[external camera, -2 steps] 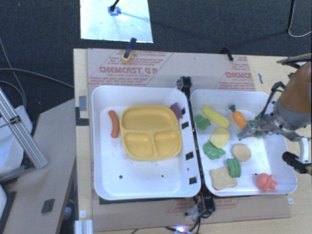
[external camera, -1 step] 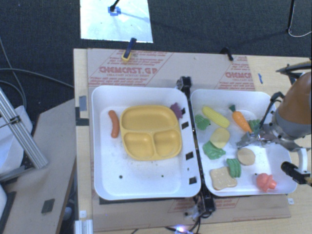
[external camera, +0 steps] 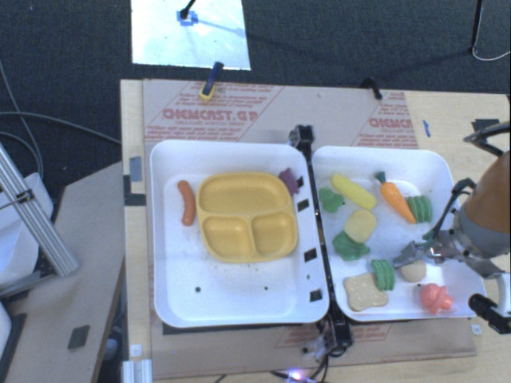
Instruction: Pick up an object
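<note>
Gripper (external camera: 415, 255) sits low in the right bin (external camera: 435, 164), near its lower right part, reached in from the right edge by the grey arm (external camera: 479, 234). Whether it is open or closed: cannot tell; the tip is small and blurred against the bin floor. Directly at the tip lies a pale tan round object (external camera: 413, 272), touching or just under it; no object is seen held.

Nearby items in the same bin: a green piece (external camera: 383, 274) just left of the tip, a toast slice (external camera: 365, 292) lower left, a pink object (external camera: 435, 298) below. Further off: a yellow-green round piece (external camera: 360, 226), a green leafy piece (external camera: 349, 248), a banana (external camera: 353, 191), a carrot (external camera: 395, 199), a green ridged piece (external camera: 420, 208).

Left bin (external camera: 172, 214) holds 1 yellow divided plate (external camera: 243, 215) with 3 compartments, a sausage (external camera: 187, 202) beside its left edge, and a purple item (external camera: 289, 180) at its upper right corner.
</note>
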